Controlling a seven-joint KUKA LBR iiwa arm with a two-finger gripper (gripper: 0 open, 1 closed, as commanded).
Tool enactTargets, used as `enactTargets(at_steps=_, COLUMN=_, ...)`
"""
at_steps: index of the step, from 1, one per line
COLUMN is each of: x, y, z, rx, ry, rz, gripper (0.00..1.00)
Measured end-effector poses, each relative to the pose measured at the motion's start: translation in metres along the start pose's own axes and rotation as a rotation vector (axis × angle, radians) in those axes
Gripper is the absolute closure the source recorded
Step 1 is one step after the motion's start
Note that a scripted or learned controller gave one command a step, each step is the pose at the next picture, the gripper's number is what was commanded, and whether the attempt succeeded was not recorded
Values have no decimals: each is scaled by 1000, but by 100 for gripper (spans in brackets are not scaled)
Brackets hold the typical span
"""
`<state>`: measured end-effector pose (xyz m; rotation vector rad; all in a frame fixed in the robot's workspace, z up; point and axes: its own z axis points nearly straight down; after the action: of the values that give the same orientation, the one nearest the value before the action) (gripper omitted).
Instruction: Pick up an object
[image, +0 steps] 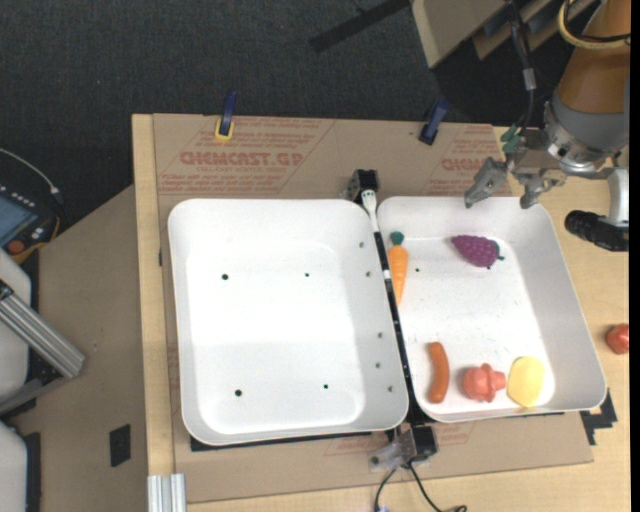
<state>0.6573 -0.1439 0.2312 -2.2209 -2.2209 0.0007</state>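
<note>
Purple grapes (476, 250) in right bin (560, 290), tool (507, 192) above, fingers spread

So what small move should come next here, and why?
Probably lower the gripper toward the purple grapes. The gripper hangs open over the far edge of the right bin with nothing between its fingers, and the grapes are the nearest item, lying apart from the carrot and the others.
</note>
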Motion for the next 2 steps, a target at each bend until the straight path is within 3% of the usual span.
enactTargets(at_steps=1, x=-59, y=-67, z=-11, rx=3, ry=-1, rz=7, gripper=0)
enactTargets(at_steps=2, x=-81, y=-76, z=71, rx=8, ry=2, rz=4, gripper=0)
